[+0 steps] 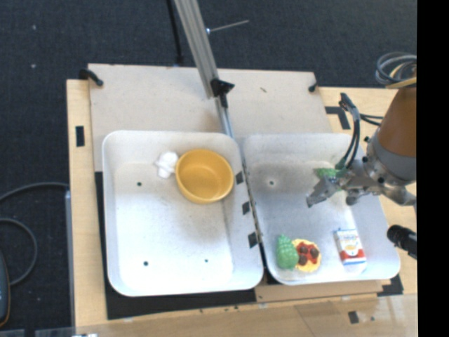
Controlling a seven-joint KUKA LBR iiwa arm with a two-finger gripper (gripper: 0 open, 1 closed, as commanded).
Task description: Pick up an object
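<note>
— What is seen nearest the gripper (pixel 328 192)?
— A small green piece (pixel 325 172) is seen just at its far side, over the right bin (pixel 280 160). Its long axis cannot be made out, and whether it is gripped cannot be told. Whether the gripper is spread or closed cannot be told either.

— And what is laid along that bin's near rim?
— A carton (pixel 349 247) is laid flat, its long axis running near to far, tilted slightly. To its left a red and yellow item (pixel 306 254) is found, touching a green bumpy item (pixel 285 252).

— And further out?
— In the left bin (pixel 140 209) a yellow bowl (pixel 204 175) is set mouth up, with a white lump (pixel 166 163) touching its left side.
</note>
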